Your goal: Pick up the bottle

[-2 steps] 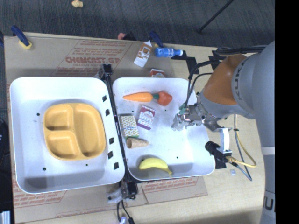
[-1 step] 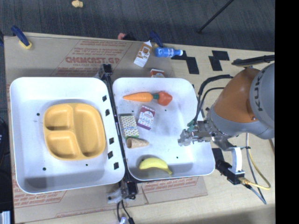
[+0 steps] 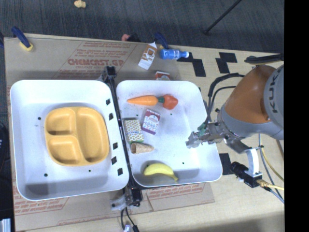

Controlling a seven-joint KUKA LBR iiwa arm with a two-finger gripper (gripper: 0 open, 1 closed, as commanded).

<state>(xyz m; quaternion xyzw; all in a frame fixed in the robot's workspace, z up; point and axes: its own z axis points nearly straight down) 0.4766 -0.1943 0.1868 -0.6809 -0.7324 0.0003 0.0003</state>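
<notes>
Bottle [image 3: 174,54] lies flat behind bins, cap pointing right, long axis left-right; fingers' [image 3: 194,140] state unclear.

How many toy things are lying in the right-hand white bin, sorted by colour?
Orange: 1, the carrot
Red: 1, the strawberry
Yellow: 1, the banana
Maroon: 1, the small carton
Tan: 2, the cracker and the cone
Total: 6
</notes>
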